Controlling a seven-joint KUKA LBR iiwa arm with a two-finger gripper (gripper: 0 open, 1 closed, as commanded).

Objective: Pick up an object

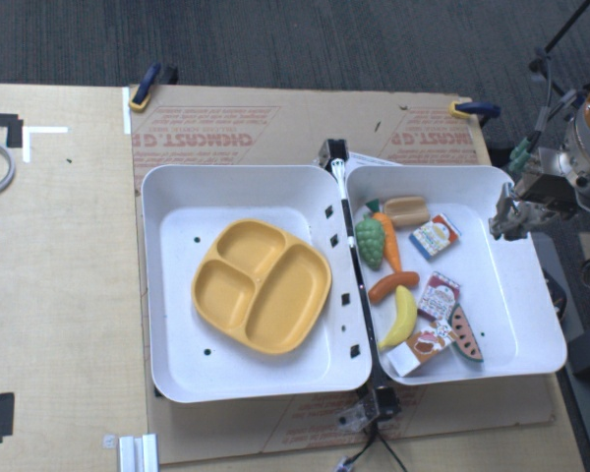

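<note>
right bin [531,293]: banana [401,319] near-upright

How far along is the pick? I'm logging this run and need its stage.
Early stage. Done: nothing looks lifted; the toy foods, such as the banana, carrot and watermelon slice, lie in the right bin. In hand: the gripper sits at that bin's right rim, with no item seen between its fingers. Left: descend, grasp, lift.
</note>
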